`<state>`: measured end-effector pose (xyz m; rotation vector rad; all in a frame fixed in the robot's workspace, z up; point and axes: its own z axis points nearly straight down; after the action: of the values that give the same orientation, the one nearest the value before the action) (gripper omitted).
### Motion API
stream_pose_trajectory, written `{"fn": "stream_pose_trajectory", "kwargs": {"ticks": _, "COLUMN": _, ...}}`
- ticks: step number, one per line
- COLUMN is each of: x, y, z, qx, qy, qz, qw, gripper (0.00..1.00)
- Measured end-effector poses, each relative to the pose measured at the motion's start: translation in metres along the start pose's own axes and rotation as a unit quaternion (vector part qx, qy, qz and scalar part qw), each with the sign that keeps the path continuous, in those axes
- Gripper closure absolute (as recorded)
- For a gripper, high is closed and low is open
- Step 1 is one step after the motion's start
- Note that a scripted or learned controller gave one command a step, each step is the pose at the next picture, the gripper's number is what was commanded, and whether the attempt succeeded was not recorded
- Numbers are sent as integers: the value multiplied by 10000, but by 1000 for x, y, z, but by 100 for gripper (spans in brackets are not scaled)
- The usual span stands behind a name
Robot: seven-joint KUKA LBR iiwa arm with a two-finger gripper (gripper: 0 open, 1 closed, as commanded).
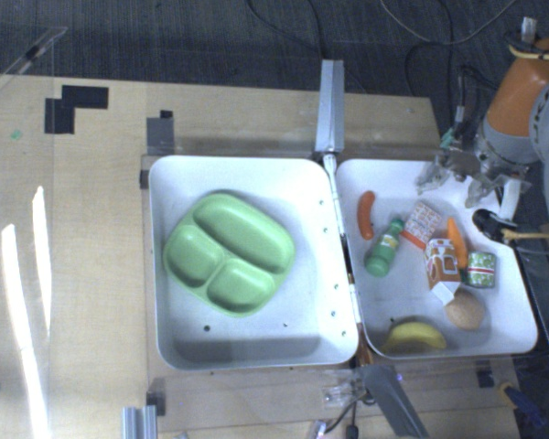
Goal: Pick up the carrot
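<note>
The carrot (455, 242), small and orange, lies in the right bin (522, 337) near its right side. It rests between a snack packet (424, 222) and a green box (481, 270), partly on a small carton (442, 270). My gripper (472, 181) hangs over the bin's far right corner, up and slightly right of the carrot and apart from it. Nothing shows in its grasp.
The right bin also holds a red-orange sausage-shaped item (366, 214), a green bottle (382, 249), a brown round fruit (464, 312) and a banana (414, 336). A green divided plate (229, 252) sits in the left bin (165, 337). A metal divider (330, 108) stands between the bins.
</note>
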<state>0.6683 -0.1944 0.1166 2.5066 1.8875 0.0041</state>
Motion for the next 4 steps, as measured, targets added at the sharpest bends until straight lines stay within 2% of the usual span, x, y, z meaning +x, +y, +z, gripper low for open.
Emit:
{"fn": "stream_pose_trajectory", "kwargs": {"ticks": 1, "x": -16, "y": -57, "z": -93, "qx": -5, "qy": 1, "qz": -412, "qw": 9992, "gripper": 0}}
{"fn": "stream_pose_trajectory", "kwargs": {"ticks": 2, "x": -13, "y": -51, "z": 15, "qx": -51, "qy": 8, "qz": 450, "qw": 9990, "gripper": 0}}
{"fn": "stream_pose_trajectory", "kwargs": {"ticks": 3, "x": -21, "y": -77, "z": 18, "qx": -141, "qy": 25, "qz": 666, "qw": 9977, "gripper": 0}}
{"fn": "stream_pose_trajectory", "kwargs": {"ticks": 4, "x": -19, "y": -75, "z": 7, "qx": -161, "qy": 37, "qz": 646, "qw": 9978, "gripper": 100}}
